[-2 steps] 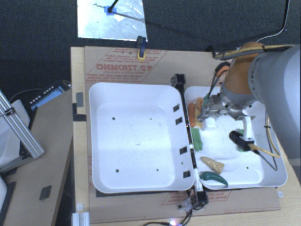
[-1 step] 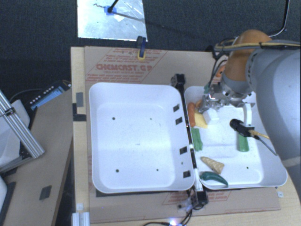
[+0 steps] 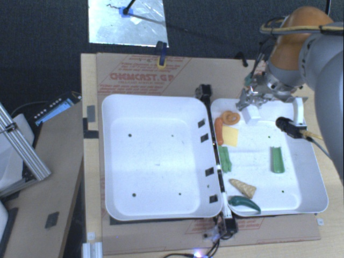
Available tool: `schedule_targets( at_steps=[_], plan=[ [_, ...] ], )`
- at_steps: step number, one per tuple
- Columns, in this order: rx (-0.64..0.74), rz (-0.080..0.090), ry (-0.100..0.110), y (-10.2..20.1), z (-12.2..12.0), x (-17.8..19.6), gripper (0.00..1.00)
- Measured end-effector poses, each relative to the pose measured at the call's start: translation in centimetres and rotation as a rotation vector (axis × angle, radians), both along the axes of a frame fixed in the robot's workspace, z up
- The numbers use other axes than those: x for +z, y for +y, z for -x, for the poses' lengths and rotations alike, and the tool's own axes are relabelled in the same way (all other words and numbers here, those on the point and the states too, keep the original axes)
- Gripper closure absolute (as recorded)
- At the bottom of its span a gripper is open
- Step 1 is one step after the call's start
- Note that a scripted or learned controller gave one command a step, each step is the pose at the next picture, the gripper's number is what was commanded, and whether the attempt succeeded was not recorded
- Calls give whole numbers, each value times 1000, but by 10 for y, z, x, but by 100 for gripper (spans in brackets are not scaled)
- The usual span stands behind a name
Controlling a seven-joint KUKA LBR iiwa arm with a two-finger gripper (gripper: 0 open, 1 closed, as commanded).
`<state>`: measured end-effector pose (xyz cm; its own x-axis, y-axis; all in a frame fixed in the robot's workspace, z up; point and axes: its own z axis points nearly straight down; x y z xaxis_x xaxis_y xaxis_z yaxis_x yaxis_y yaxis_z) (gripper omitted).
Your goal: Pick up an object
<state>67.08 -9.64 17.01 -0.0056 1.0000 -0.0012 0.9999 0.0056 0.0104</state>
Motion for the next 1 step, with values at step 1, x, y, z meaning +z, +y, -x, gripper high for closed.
schedule_targets(
  at_steps=[1],
  plan=[
    [3,-2,8,72,16,16,100]
  ],
)
